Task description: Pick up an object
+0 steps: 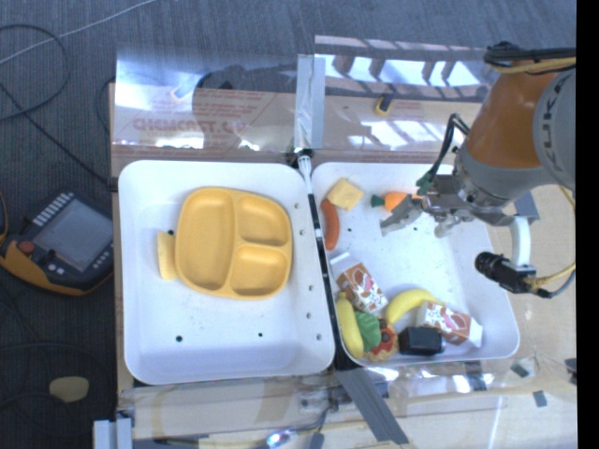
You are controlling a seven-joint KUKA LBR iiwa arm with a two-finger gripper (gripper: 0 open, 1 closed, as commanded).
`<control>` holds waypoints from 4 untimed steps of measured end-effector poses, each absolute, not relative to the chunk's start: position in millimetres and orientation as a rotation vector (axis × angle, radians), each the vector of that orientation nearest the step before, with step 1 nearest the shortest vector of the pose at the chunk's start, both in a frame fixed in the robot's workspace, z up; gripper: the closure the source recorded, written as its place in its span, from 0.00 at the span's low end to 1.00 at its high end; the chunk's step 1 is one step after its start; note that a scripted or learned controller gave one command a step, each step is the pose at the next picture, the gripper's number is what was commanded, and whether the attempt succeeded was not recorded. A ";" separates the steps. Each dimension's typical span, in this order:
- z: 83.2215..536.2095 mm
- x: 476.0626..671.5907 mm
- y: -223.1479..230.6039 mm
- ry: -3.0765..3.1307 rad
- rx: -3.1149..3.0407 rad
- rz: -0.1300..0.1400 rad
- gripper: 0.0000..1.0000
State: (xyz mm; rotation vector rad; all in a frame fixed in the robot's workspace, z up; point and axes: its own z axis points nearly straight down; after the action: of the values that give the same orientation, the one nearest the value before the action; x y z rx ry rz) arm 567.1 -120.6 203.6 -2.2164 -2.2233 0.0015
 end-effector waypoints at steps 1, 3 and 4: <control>129.7 544.2 -96.6 -2.118 -2.340 -0.018 0.00; 92.0 490.8 -107.7 -2.079 -2.389 -0.019 0.00; 91.6 489.7 -102.1 -2.234 -2.242 -0.012 0.00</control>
State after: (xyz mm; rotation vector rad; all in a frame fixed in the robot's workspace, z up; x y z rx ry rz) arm 489.7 -102.1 91.6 -2.2421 -2.2341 -0.0119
